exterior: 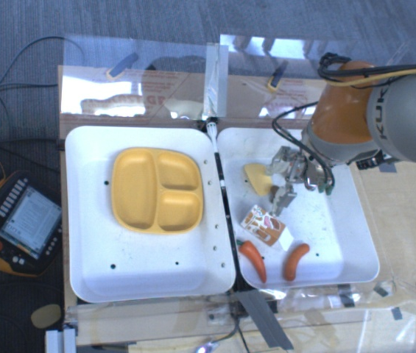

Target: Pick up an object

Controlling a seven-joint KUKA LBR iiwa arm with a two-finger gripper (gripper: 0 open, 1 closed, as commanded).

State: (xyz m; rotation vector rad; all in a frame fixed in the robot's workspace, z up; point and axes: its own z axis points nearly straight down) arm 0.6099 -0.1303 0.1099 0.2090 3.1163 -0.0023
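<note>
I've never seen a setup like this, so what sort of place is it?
Probably a robotics lab test bench. A grey and orange robot arm reaches over two white bins holding toy food such as sausages and a yellow divided plate. A handheld control pendant lies on the carpet.

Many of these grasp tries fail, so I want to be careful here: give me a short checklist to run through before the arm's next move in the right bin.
1. Pincer is over the right bin: ok.
2. Pincer is above a target: ok, it hangs beside the yellow wedge and above the small printed carton.
3. An object is between the fingers: cannot tell.
4. Carton is free of neighbours: ok, the two sausages lie apart from it, nearer the front wall.
5. Yellow wedge is fully exposed: not ok, the pincer covers its right edge.
6. Yellow divided tray is out of the way: ok, it lies in the left bin.
</note>
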